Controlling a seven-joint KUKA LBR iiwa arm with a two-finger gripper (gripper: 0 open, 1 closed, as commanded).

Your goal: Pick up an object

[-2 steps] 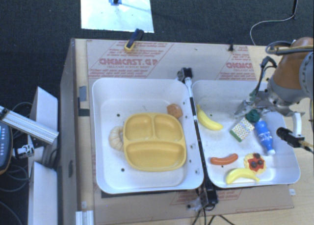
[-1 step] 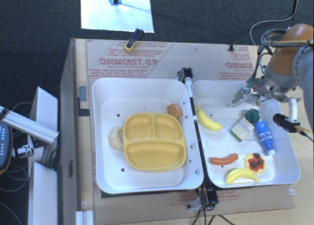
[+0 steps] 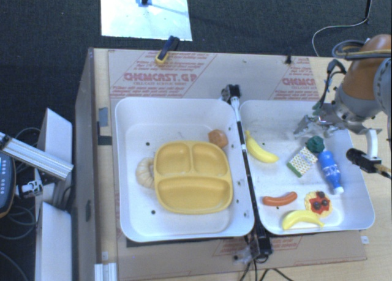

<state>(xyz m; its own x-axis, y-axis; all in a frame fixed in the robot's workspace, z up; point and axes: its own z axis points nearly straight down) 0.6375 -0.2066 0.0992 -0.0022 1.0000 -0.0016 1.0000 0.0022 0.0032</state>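
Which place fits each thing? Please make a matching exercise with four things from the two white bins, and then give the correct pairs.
Things:
1. yellow plastic divided tray
2. blue plastic bottle
3. red toy sausage
4. small brown round object

Places:
A. right bin, next to a green and white checked box
B. left bin, in the middle
C. left bin, at the tray's far right corner
D. right bin, just above the near yellow toy banana

Pairs: 1-B, 2-A, 3-D, 4-C

Yellow tray (image 3: 193, 176); white bins (image 3: 131, 120); blue bottle (image 3: 329, 171); yellow bananas (image 3: 261, 150); red-orange sausage (image 3: 280, 199).
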